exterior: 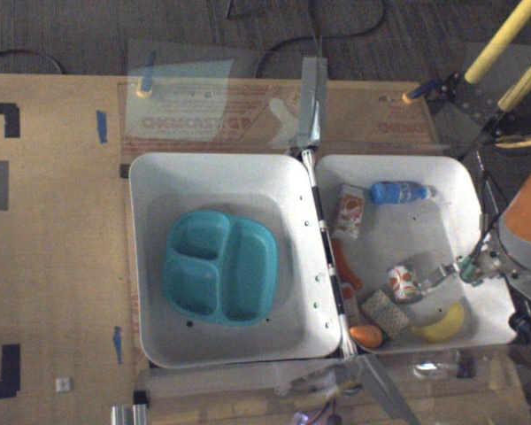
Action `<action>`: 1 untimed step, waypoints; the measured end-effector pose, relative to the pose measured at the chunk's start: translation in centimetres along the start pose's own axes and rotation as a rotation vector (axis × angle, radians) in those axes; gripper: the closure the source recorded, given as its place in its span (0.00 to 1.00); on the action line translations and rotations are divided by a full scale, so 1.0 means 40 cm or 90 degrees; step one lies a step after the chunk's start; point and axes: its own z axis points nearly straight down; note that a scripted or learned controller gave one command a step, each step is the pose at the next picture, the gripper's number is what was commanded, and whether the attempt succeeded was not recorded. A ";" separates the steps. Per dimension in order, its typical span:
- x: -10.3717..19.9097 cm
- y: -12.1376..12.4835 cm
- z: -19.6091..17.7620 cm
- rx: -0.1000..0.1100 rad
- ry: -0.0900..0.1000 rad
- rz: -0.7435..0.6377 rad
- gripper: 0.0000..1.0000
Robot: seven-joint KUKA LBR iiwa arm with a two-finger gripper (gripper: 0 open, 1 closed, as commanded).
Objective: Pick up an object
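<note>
Wooden bench, two white bins | right bin: gripper at 4 o'clock, fingers narrowly parted just beside red-white can, we see nothing held | banana at 5 | pick not done yet, we reckon.

Arm in from the right, down low

Just the end of the arm is in frame at the right edge, orange band up top, grey wrist below. The gripper sticks out leftward from it, angled down. Fingers are too small and blurry to read
</note>
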 end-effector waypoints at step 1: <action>-0.047 -0.020 -0.074 0.010 0.007 -0.150 0.00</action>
